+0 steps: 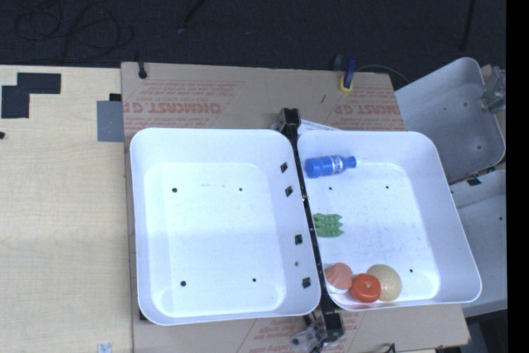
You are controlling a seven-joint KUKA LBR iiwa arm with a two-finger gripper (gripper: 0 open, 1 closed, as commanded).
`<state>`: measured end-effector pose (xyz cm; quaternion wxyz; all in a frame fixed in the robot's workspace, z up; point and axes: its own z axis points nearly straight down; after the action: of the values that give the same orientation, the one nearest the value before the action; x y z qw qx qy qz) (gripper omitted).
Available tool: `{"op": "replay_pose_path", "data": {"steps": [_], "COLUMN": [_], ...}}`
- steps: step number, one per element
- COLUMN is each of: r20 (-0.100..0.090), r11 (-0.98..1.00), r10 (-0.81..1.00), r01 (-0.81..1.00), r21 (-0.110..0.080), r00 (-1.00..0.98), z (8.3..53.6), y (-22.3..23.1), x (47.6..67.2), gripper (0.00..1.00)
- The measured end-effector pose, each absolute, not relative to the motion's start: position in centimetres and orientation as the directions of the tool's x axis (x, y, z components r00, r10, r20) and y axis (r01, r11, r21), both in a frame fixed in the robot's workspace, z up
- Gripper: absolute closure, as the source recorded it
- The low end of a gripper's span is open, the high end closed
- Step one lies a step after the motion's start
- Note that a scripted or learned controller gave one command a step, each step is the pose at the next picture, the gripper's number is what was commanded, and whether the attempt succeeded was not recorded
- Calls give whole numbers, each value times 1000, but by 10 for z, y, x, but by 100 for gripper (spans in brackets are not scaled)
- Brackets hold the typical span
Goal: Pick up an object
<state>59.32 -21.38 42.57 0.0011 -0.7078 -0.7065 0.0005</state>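
Right bin (430, 178): smooth blue bottle (330, 165) | bumpy green pod (328, 225) | 3 round pieces | fingers: cannot tell

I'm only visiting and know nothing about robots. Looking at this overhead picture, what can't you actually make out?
- Green object in the right bin: too small and blurred in the camera view to identify.
- The three round items: the red one overlaps the pink one and the tan one, hiding parts of both.
- Blue bottle: label too small to read.
- Grey arm: cut off by the right edge.
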Motion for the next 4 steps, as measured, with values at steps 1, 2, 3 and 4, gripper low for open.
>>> {"op": "replay_pose_path", "data": {"steps": [1,2,3,4], "r20": [2,1,1,0], "r11": [-1,-1,0,2], "r10": [1000,1000,1000,1000], "r01": [1000,1000,1000,1000], "r21": [-4,-3,-2,-1], "r00": [1,1,0,-2], "z": [409,400,396,405], "y": [-213,-213,-213,-214], "x": [559,526,492,496], "gripper": [100,100,100,100]}}
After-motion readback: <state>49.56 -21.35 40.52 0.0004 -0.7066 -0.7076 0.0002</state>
